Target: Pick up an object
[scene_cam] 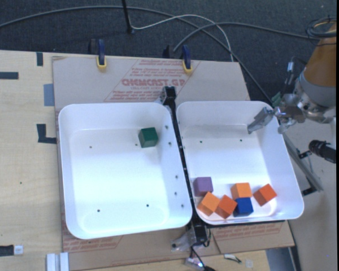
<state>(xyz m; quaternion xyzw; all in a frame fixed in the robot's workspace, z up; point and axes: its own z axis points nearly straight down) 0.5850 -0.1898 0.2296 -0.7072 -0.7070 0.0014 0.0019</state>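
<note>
At 5 o'clock in the right bin [282, 151], small blocks [233, 199] cluster tight: orange, blue, purple. Likely light, rigid, flat-sided; best pinched across opposite faces. Gripper [271, 119] hangs spread and empty at 1 o'clock.

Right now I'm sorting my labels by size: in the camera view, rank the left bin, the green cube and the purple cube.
1. left bin, by far the largest.
2. green cube and purple cube look alike in size; I won't rank them.

Overhead, slanted — both bins [175, 151]
</note>
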